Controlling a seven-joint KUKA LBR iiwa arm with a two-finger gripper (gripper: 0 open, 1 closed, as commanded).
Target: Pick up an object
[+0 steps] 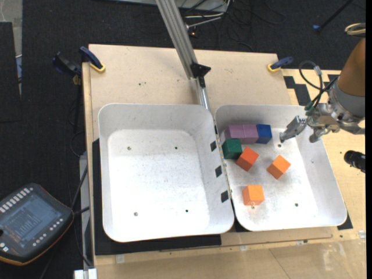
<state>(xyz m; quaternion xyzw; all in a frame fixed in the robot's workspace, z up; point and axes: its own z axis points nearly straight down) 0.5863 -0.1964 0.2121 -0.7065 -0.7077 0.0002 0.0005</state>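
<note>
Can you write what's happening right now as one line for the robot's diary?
claw: open, holding nothing, over right bin | nearest: blue block | three orange blocks loose in bin

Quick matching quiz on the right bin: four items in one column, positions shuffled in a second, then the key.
Items:
1. purple block
2. blue block
3. green block
4. gripper

Positions:
A. beside the divider, just below the purple block
B. above the bin's upper right part, fingers spread
C. against the purple block's right end
D. top of the cluster, between divider side and blue block

Pairs: 1-D, 2-C, 3-A, 4-B
</note>
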